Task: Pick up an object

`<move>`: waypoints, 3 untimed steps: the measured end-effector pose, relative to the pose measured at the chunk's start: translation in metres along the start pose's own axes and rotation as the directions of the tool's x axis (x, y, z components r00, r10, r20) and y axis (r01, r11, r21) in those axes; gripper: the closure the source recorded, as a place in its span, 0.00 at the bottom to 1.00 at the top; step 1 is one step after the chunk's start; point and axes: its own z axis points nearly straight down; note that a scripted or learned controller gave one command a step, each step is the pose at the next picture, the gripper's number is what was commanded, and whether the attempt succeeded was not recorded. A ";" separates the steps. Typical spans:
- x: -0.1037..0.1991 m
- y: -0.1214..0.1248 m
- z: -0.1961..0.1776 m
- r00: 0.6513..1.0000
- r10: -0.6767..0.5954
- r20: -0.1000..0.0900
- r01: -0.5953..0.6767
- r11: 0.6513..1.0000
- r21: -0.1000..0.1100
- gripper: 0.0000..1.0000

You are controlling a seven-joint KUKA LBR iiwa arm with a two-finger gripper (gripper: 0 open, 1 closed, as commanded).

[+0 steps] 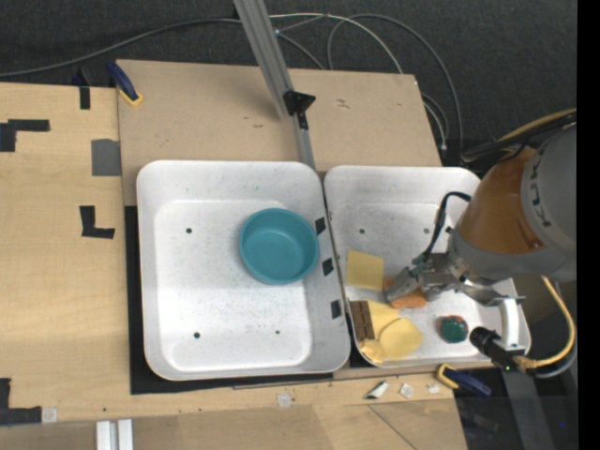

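Observation:
My gripper (pixel 412 285) is low in the right bin (pixel 375 195), its dark fingers down around a small orange piece (pixel 407 300) on the bin floor. Just left of it lies a pale yellow square block (pixel 365 270). In front of it sit a rounded yellow piece (pixel 397 337) and a small brown block (pixel 362 319). A small dark green round object (pixel 454 327) rests to the gripper's right, near the bin's front corner. A teal bowl (pixel 277 245) sits in the left bin (pixel 178 279).
The arm's orange-banded wrist (pixel 506 218) hangs over the right bin's right side. A grey pole (pixel 267 54) slants down from the top to the bins' shared rear edge. Cables lie behind the bench. Small clips and white bits rest at the front edge.

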 end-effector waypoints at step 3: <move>-0.013 -0.002 -0.174 1.000 0.000 0.003 0.000 1.000 -0.008 1.00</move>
